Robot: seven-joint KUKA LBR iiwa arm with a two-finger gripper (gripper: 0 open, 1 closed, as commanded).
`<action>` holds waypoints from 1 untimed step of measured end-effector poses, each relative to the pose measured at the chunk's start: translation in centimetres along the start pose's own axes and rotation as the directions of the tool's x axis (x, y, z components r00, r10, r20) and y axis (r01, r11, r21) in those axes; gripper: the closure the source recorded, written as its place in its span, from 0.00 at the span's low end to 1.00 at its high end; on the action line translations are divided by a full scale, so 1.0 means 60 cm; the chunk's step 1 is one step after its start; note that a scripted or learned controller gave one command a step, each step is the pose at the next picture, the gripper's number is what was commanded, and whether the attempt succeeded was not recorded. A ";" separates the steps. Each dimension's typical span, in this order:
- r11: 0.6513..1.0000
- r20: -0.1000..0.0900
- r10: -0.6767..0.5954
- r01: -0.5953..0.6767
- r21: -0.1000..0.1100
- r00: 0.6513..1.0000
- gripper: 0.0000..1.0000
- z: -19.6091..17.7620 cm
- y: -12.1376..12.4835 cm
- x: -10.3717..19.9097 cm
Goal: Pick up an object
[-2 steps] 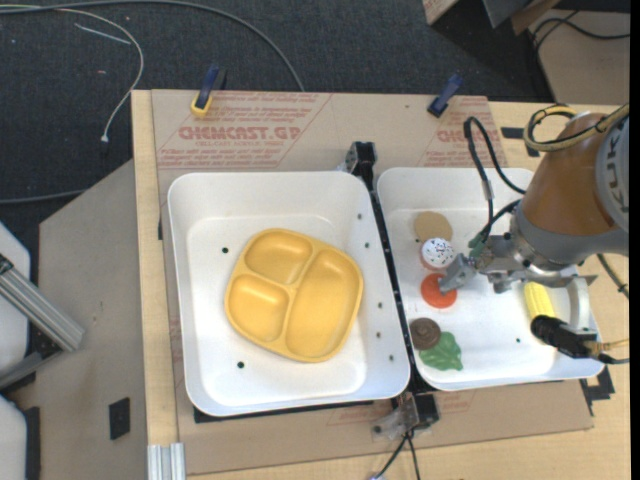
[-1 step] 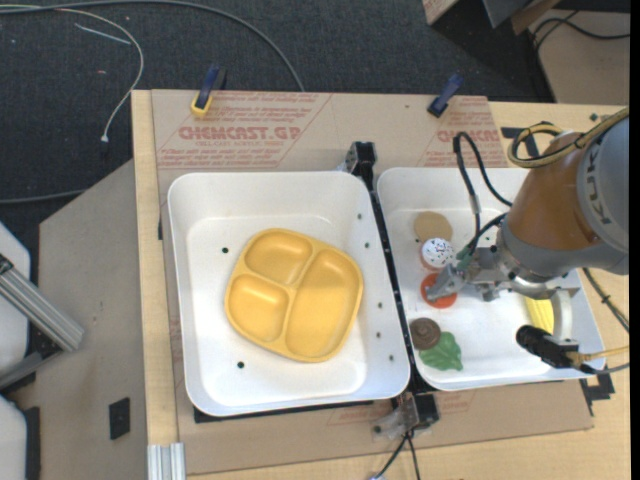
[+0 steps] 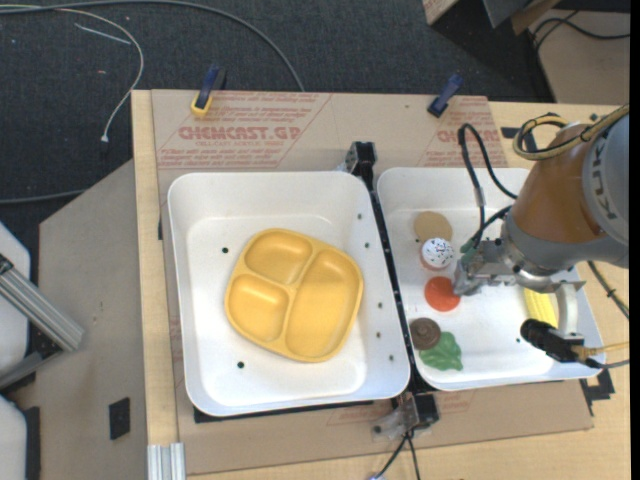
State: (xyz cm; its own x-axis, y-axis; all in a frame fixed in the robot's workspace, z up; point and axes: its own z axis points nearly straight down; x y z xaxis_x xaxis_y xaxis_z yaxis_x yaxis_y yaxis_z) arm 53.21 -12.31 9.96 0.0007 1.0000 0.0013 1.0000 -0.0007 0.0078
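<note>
My gripper [image 3: 466,280] hangs low in the right bin [image 3: 500,371], reaching in from the right. Its tip is at the right edge of a red-orange disc [image 3: 441,295]; whether it touches the disc is unclear. A white ball with dark specks [image 3: 436,254] lies just up and left of the gripper, with a tan round piece [image 3: 432,225] behind it. Near the bin's front left lie a brown round piece [image 3: 425,331] and a green leafy toy [image 3: 443,353]. A yellow item [image 3: 540,306] shows partly under the arm.
The left bin [image 3: 190,268] holds a yellow divided plate [image 3: 294,293]. A black divider runs between the two bins [image 3: 385,258]. The grey and orange arm [image 3: 565,208] covers the right bin's right side.
</note>
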 end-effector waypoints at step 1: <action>1.000 0.003 -0.002 0.002 0.001 1.000 1.00 -0.107 0.005 -0.001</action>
State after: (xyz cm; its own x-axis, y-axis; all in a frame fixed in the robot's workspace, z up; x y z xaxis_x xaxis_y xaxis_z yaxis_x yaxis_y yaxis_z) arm 53.48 -12.37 16.39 -0.0013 1.0000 -0.0014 1.0000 0.0013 0.0068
